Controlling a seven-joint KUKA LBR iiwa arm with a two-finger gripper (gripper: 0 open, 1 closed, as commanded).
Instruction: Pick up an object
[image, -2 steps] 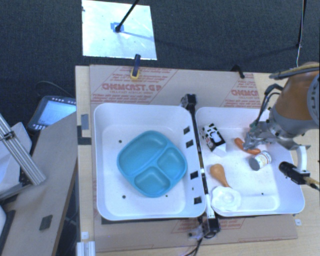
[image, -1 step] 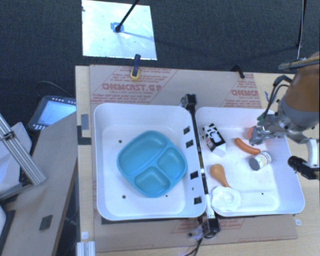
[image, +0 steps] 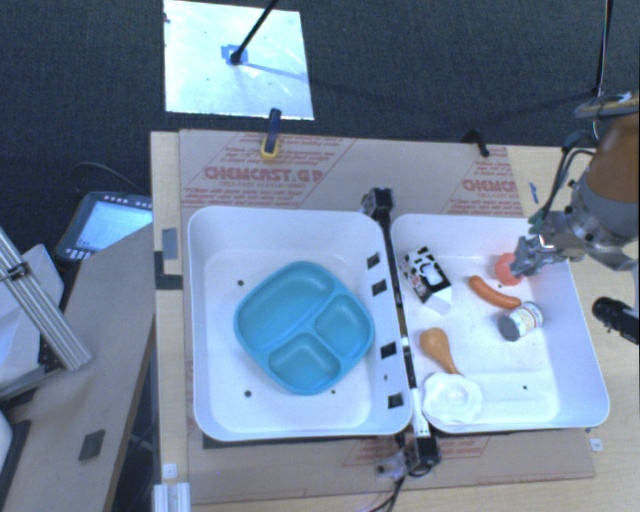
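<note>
From above, the arm (image: 610, 190) is reaching in from the right and its tool (image: 528, 255) is hanging over the far right part of the right bin (image: 585, 400), just over a small orange-red piece (image: 506, 266) near the bin's back wall. I cannot tell how the tool is set; that end of it is a blur of grey and nothing is plainly showing between its tips. To my eye the piece under it is the likely pick, and doing it well is going to mean coming straight down, centring on the piece and keeping clear of the sausage (image: 494, 292) lying just beside it, since a nudge could be rolling both away. The sausage is looking smooth, curved and slippery, best taken across its narrow width. The little grey can (image: 520, 321) is lying on its side, hard and round, apt to roll. The drumstick (image: 438, 348) is looking glossy and tapered, the black-and-white box (image: 427, 275) flat-faced and easy to pinch, the white lump (image: 452, 397) soft-edged and pale against the bin. In the left bin (image: 210, 400) a blue three-part plate (image: 303, 327) is sitting alone, smooth plastic. Both bins are resting on cardboard on the counter (image: 165, 200).
</note>
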